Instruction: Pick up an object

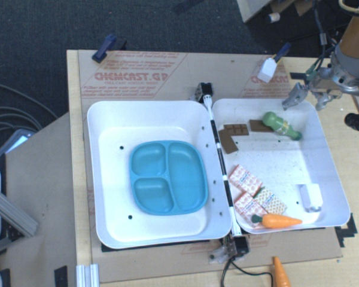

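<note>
objects for picking are spread over the right bin (332,178): a green bottle-shaped toy (280,125) lies near the far wall, with brown l-shaped pieces (232,136) beside it toward the divider. two patterned packets (252,192) are seen near the bin's near left corner, an orange carrot (278,221) lies along the near edge just beside them, and a small white block (312,196) rests close to the right wall. the gripper (308,97) is held above the far right corner of this bin, past the green toy; its fingers (294,95) are seen spread apart, and nothing is caught between them. in the left bin (102,154) a blue divided plate (167,177) is laid flat in the middle. a second orange item (279,274) is partly seen on the bench (78,130) in front of the bins.
</note>
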`<act>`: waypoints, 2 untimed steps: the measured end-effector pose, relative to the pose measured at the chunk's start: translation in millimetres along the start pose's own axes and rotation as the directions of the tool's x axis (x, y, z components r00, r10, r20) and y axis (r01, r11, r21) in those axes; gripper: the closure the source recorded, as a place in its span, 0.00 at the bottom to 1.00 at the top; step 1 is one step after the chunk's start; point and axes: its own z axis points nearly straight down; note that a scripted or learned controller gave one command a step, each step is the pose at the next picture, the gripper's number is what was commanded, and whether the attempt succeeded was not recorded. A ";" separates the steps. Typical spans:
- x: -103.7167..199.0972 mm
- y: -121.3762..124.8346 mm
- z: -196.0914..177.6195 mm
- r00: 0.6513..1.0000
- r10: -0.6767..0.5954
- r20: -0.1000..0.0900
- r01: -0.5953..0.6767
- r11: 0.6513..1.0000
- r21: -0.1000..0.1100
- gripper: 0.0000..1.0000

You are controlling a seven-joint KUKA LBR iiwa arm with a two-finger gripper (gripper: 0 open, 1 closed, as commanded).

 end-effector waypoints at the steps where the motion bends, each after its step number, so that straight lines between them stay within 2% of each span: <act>1: 25.3 -0.4 96.8 1.000 -0.001 -0.002 0.001 1.000 0.003 0.00; 2: 25.2 0.4 85.9 1.000 -0.002 0.000 0.002 1.000 0.000 1.00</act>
